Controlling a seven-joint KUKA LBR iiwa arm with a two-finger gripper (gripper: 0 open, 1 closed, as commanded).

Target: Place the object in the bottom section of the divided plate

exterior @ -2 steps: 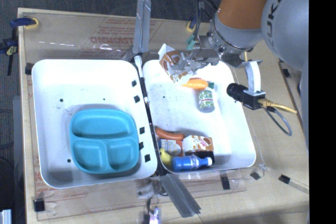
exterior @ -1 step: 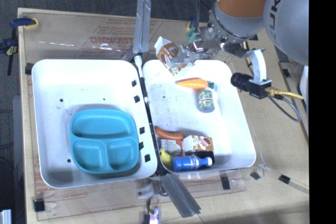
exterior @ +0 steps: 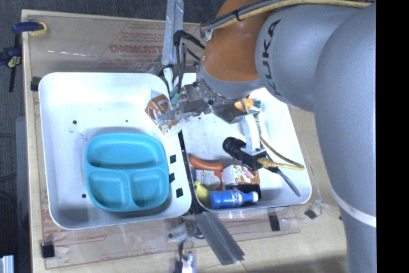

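Nearest, the blue divided plate [exterior: 126, 171] sits in the left bin [exterior: 54, 112], its sections bare. Beyond it, at the wall between the bins, the gripper [exterior: 167, 113] clamps a brownish crinkled packet [exterior: 160, 109] (hold looks shallow). It could slip loose in transit, or drop into a wrong section.

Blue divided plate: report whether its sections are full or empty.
Empty. The blue divided plate lies flat in the left bin, and all three sections show bare blue. The gripper is above the bins' divider.
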